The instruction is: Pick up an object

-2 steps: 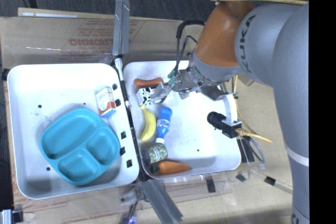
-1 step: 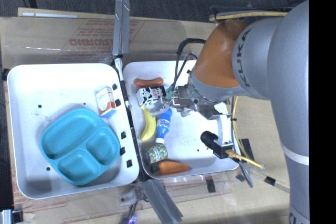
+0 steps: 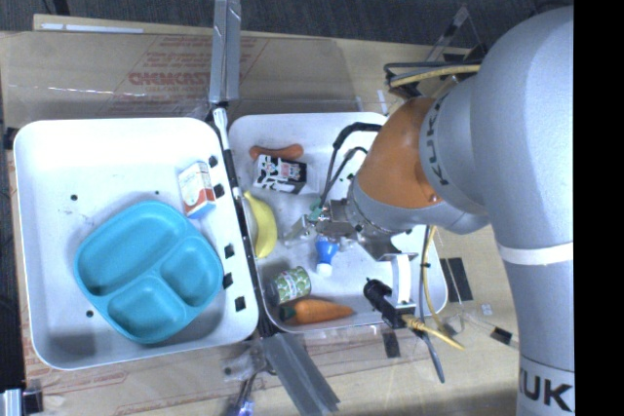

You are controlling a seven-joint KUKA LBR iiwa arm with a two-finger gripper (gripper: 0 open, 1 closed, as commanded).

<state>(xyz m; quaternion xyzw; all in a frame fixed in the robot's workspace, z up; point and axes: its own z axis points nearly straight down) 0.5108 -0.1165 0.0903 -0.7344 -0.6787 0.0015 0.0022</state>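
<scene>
The arm (image 3: pixel 517 161) is built of large, rounded, light grey segments with a smooth, faintly glossy shell. A thin white ring circles the thick segment low down, and below it part of the maker's name shows in dark capital letters, "KUK". Above the wrist sits a broad orange band (image 3: pixel 395 166), rounded like a dome, with a grey collar beside it carrying more dark lettering. A black cable (image 3: pixel 341 156) loops out from the orange band toward the metal tool end, and a yellow cable (image 3: pixel 426 268) hangs beside the wrist. The tool end is bare metal with small dark parts.
</scene>
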